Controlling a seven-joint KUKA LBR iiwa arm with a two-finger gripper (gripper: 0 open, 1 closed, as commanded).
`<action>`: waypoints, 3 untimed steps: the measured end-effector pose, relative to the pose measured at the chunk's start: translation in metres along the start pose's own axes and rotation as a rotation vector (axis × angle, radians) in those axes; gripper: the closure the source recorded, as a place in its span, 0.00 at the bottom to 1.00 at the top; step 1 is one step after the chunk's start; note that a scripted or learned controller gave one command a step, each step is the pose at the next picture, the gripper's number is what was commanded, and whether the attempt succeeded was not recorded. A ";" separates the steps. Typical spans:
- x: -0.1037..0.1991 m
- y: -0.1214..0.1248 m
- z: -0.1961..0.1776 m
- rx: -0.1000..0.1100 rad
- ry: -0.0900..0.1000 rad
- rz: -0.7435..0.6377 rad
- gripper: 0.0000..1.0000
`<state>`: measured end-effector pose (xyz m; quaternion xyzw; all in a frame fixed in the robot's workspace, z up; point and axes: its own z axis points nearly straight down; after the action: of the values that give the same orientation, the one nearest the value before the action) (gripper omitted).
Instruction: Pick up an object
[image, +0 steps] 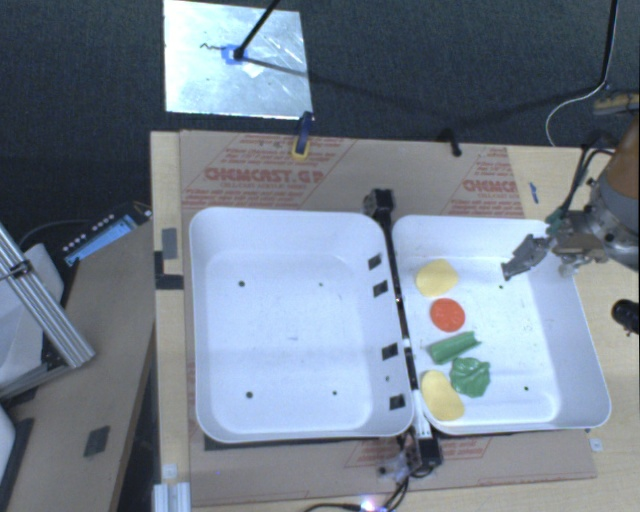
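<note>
The right bin holds several small toy foods along its left side: a yellow piece, a red-orange round piece, a green pod-like piece, a green leafy piece and another yellow piece. My gripper hangs over the upper right part of this bin, reaching in from the right, well to the right of the yellow piece. Nothing sits between its fingers.
The left bin lies beside the right one, joined by a dark hinge strip. Both rest on a cardboard sheet. A shiny metal plate lies beyond the bench.
</note>
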<state>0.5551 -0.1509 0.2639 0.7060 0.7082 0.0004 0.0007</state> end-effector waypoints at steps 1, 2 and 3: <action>0.060 -0.006 0.129 0.013 0.006 -0.005 0.00; 0.002 0.057 0.182 -0.001 -0.003 0.003 0.00; 0.058 -0.014 0.180 0.007 0.004 0.000 0.00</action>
<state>0.5410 -0.0926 0.0835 0.7058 0.7084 -0.0005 -0.0031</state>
